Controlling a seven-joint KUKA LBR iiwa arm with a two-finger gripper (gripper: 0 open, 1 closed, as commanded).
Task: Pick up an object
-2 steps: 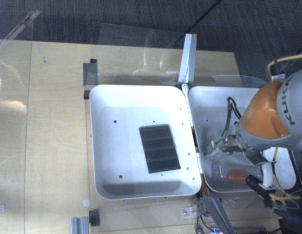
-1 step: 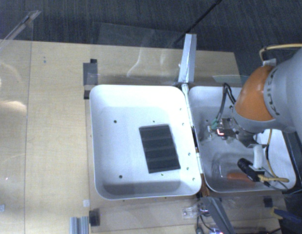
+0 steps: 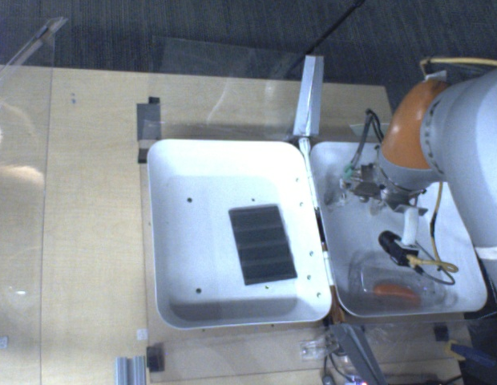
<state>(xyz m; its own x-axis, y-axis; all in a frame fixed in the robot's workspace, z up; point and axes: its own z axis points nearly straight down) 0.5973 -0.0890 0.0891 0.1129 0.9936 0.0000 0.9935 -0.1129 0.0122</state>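
Left bin [image 3: 192, 175]: 1 dark ribbed pad [image 3: 263, 245] lying flat near the middle. Right bin [image 3: 345, 239]: 1 clear cup [image 3: 377, 275] at the near wall, an orange piece [image 3: 395, 291] seen through it. Gripper [image 3: 385, 195] over this bin, farther back; whether it grips anything cannot be told.

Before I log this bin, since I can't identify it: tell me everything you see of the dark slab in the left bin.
The dark slab is a flat, matte charcoal rectangle with ribs across it. It lies slightly askew near the middle of the left bin, on its floor, touching nothing else.
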